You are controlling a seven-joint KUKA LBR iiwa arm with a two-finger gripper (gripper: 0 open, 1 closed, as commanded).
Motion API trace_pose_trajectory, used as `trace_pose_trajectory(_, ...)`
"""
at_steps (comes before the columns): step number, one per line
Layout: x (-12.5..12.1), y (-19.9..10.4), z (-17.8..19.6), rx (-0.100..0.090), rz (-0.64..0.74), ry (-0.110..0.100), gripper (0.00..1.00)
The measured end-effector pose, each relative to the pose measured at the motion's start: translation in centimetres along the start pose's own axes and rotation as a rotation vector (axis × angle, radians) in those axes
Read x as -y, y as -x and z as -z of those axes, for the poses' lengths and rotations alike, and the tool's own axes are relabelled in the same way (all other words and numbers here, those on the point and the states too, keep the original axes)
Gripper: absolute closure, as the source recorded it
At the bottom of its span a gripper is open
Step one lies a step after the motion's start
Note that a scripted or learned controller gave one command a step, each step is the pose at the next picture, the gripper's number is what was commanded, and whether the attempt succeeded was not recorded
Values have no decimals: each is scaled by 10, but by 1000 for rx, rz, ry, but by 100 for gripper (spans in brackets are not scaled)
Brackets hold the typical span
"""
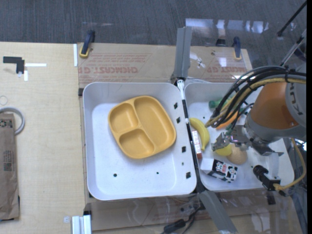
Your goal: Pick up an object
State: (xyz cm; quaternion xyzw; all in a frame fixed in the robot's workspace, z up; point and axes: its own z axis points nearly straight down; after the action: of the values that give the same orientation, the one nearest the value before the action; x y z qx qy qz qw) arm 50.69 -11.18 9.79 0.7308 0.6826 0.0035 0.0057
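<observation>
The arm reaches in from the right over the right bin. My gripper hangs low in that bin, right above a yellow lemon-like fruit and a tan round object. A banana lies along the bin's left side. A small black-and-white carton lies at the front of the bin. A green object peeks out behind the cables at the back. The arm's body and cables hide much of the bin's right half.
The left bin holds a yellow three-compartment plate. A cardboard sheet lies behind both bins. A brown paper bag lies on the wooden bench at far left. A metal divider stands between the bins at the back.
</observation>
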Motion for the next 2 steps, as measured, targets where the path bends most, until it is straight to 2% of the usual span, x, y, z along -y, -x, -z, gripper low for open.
trace_pose_trajectory(1, -2, 4, 11, 6, -6, 6, 100)
trace_pose_trajectory(2, -122, 21, 8, 2, -229, -15, 100)
